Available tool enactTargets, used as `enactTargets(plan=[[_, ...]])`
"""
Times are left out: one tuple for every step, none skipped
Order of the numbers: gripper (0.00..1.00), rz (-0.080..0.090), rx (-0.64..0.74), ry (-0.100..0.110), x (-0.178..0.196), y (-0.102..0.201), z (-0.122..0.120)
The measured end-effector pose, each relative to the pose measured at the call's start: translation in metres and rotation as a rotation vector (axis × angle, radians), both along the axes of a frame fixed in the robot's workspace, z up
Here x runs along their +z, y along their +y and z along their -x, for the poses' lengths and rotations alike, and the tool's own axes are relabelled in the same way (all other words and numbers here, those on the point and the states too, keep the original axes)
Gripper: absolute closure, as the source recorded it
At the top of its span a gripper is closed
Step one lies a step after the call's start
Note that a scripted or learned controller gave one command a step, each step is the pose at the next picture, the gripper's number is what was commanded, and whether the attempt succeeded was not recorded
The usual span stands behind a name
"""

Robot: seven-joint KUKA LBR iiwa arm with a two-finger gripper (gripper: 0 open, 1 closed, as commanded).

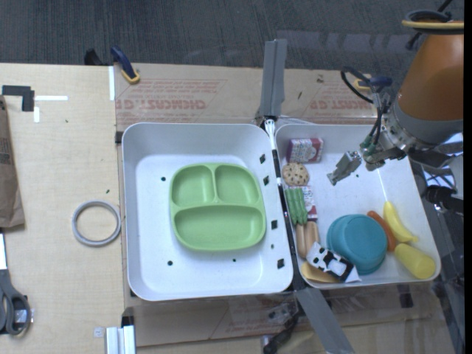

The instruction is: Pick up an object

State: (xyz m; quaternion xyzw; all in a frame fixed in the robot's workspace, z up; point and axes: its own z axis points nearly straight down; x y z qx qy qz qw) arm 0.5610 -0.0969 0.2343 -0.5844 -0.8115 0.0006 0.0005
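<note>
Nearest the lens: orange-banded arm (pixel 435 72), entering from the right, wrist above the right bin's (pixel 424 198) far right corner. Fingers (pixel 356 165) hung over the bin's bare upper floor, spread apart, gripping nothing; one grey fingertip (pixel 343 171) pointing down-left toward the bin's middle.

Below the fingers, well apart: teal bowl (pixel 358 242), upside down, near the front wall. Just right of it, orange carrot (pixel 380 226), then yellow banana (pixel 398 223) and a second yellow piece (pixel 415 260) by the right wall. Touching the bowl's lower left, black-and-white toy (pixel 330 262).

Left of the fingers, along the divider: pink packet (pixel 304 150) at the top, cookie (pixel 295 174) under it, green stalks (pixel 296 205) next, then hot dog (pixel 307 238).

Farther left, left bin (pixel 140 198) carried green divided plate (pixel 217 206) at its centre. On the tabletop (pixel 59 146) beyond, grey ring (pixel 96 222) lay beside the left bin; blue-and-yellow clamp (pixel 125 65) sat near the back edge.
</note>
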Motion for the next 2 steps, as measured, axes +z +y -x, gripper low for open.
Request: enactTargets(plan=[[0.0, 0.001, 0.156, -0.003, 0.058, -0.03, -0.025], [0.0, -0.001, 0.056, 0.001, -0.105, -0.018, 0.023]])
